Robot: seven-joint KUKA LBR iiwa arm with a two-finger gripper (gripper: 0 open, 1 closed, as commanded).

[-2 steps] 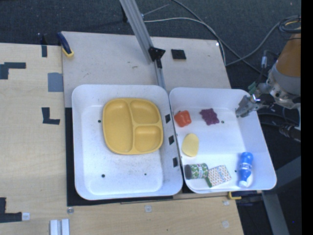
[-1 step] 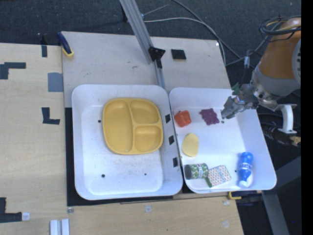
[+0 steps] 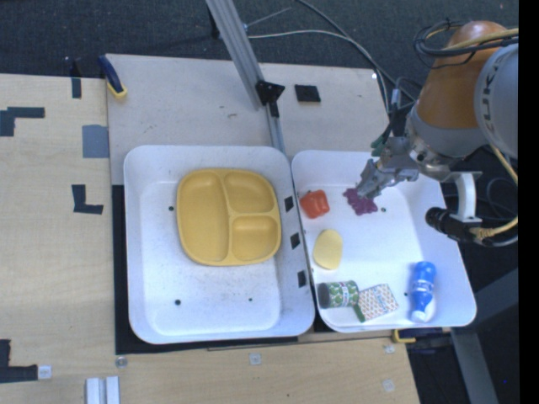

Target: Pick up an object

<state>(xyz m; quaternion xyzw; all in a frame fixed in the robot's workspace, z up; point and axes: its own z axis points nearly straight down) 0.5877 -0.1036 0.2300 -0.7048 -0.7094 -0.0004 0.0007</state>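
In the right bin (image 3: 442, 225) lie a small purple object (image 3: 362, 201), a red object (image 3: 315, 204), a pale yellow lemon-shaped object (image 3: 328, 249), a green-and-white can on its side (image 3: 338, 294), a patterned packet (image 3: 376, 301) and a blue-and-white bottle (image 3: 422, 290). My gripper (image 3: 371, 184) points down and left, its tip right over the purple object's upper edge. Whether it touches the purple object is unclear.
The left bin (image 3: 152, 225) holds a yellow divided plate (image 3: 228, 215). A metal strut (image 3: 244, 49) runs from the top down to the seam between the bins. Cables loop near the arm at the upper right.
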